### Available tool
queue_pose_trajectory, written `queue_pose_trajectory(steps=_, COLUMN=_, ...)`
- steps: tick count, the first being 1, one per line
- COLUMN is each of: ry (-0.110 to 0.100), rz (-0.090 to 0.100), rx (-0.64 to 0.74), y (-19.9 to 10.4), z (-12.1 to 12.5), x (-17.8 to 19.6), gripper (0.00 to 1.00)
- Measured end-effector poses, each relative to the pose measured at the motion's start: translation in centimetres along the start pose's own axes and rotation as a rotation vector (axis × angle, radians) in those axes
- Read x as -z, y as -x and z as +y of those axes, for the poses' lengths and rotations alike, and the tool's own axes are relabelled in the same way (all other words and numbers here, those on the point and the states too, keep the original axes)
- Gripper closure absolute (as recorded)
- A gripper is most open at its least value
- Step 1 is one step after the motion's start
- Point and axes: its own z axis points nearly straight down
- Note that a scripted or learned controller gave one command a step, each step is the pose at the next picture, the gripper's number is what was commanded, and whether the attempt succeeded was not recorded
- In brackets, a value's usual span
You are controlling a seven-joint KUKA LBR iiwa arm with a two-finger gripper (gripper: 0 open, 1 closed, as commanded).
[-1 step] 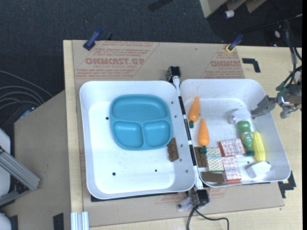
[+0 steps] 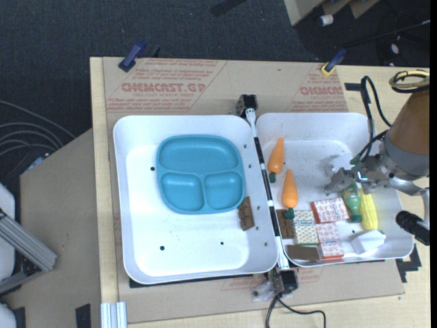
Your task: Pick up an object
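Two shallow white bins sit side by side on the surface; the left bin [image 2: 136, 251] holds a blue divided plate [image 2: 200, 173] and a small brown block [image 2: 246, 214] near its right wall; the right bin [image 2: 307, 125] holds the likelier targets: two orange carrots [image 2: 276, 156] [image 2: 289, 188], a corn cob [image 2: 369, 212], a green piece [image 2: 352, 202], and flat printed packets [image 2: 330, 210] toward the front; the pincer [image 2: 345, 178] hangs low over the right bin, just beside the green piece and the corn cob, and whether it is spread or closed I cannot tell; nothing shows between its tips. These look like light, stiff plastic toys, probably smooth and apt to slip; the corn cob would best be taken across its narrow middle; the flat packets offer little edge to catch.
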Motion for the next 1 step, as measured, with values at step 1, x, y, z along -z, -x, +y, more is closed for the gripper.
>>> queue_pose_trajectory(steps=1, ry=0.001, rz=-0.001, rx=0.001, y=3.01, z=5.84, x=-5.72, gripper=0.00)
